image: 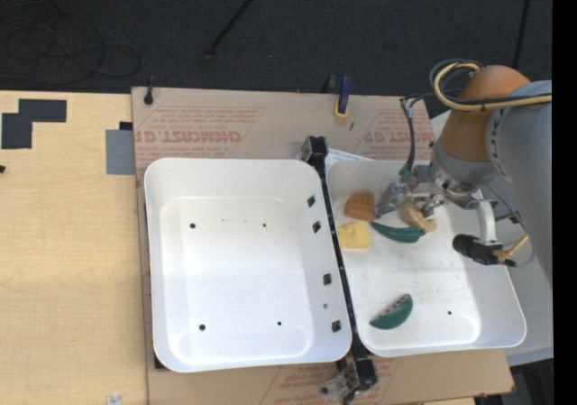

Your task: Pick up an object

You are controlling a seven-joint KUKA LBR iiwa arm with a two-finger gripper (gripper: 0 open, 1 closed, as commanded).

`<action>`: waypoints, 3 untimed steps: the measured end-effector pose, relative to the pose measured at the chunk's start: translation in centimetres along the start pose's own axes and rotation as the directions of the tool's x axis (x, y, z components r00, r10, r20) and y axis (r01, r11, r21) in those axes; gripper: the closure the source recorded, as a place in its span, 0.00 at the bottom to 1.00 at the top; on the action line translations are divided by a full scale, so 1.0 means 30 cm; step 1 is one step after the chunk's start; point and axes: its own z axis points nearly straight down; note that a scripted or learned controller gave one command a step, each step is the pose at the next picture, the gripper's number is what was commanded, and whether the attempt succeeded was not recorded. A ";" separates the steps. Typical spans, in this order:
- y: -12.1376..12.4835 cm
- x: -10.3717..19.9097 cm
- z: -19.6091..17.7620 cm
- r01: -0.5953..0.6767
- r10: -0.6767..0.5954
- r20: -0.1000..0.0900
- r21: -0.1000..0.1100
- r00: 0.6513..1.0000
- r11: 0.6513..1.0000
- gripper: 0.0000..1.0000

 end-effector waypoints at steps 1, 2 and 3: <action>-0.155 -0.076 -0.003 -0.006 0.006 0.000 0.005 1.000 1.000 0.00; 0.002 0.007 -0.004 -0.001 0.001 0.000 -0.002 1.000 1.000 0.00; -0.006 0.053 -0.003 -0.002 0.002 -0.001 0.003 1.000 1.000 0.00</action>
